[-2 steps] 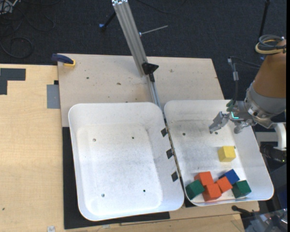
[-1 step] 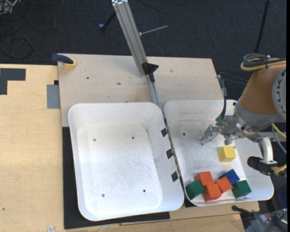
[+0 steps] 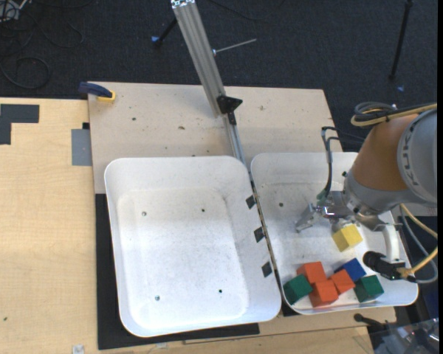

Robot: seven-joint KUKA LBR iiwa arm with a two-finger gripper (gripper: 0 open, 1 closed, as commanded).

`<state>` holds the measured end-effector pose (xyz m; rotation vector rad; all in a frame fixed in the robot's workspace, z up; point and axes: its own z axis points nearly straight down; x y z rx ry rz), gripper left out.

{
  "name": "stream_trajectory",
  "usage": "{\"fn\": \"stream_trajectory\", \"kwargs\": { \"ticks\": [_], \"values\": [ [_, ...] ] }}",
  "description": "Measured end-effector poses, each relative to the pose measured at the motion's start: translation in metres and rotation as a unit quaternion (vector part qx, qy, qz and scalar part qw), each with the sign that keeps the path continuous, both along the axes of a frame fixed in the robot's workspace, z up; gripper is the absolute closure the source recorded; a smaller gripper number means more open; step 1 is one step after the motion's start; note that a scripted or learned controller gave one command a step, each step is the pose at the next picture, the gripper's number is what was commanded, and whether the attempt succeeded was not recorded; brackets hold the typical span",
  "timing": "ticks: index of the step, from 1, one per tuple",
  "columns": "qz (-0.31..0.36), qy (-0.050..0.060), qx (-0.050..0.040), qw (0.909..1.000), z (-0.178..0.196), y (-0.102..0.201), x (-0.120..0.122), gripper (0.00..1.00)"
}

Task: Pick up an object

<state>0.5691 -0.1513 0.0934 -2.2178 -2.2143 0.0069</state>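
Several blocks lie in the right bin (image 3: 280,169): a yellow block (image 3: 348,237) just beside the claw (image 3: 319,215), and a cluster of orange blocks (image 3: 323,282), green blocks (image 3: 297,287) and a blue block (image 3: 353,268) near the front edge. The claw hangs over bare bin floor, its fingers seemingly spread and pinching nothing. A good grasp probably means shifting over the yellow block, which sits apart from the cluster, descending squarely, then closing on opposite flat faces.
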Motion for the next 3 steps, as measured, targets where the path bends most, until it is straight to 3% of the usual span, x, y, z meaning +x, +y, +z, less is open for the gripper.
{"fn": "stream_trajectory", "kwargs": {
  "ticks": [1,3],
  "values": [
    [-0.004,-0.002,-0.0003,1.0000,0.013,-0.002,0.001,1.00],
    [0.001,-0.005,-0.0014,1.0000,0.113,0.000,0.001,1.00]
  ]
}}
